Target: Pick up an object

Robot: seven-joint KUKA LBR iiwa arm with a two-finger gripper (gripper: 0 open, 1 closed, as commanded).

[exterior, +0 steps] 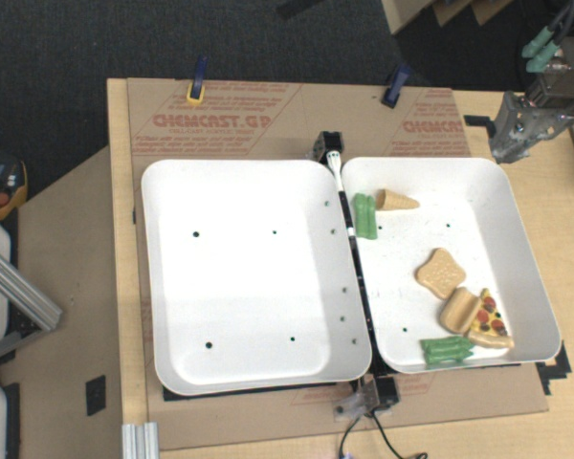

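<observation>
Two bins side by side on the counter [268,113].
Left bin [172,352]: nothing listed. Right bin [517,208]: stick [364,215] and cone [395,200] at rear left; toast slice [441,273] mid; bread roll [458,309], pizza slice [487,321], bean pod [446,351] at front. Claw [526,127] behind right bin's far corner.

a single fixed camera hangs above the counter [268,428] and looks down at a slant, from the near 6 o'clock side toward 12 o'clock. it sits far enough back to take in both white bins whole: the left bin [172,185] toward 9 o'clock, the right bin [517,218] toward 3 o'clock. dark floor [124,27] fills the 12 o'clock band, and the arm [540,108] enters at 2 o'clock.
</observation>
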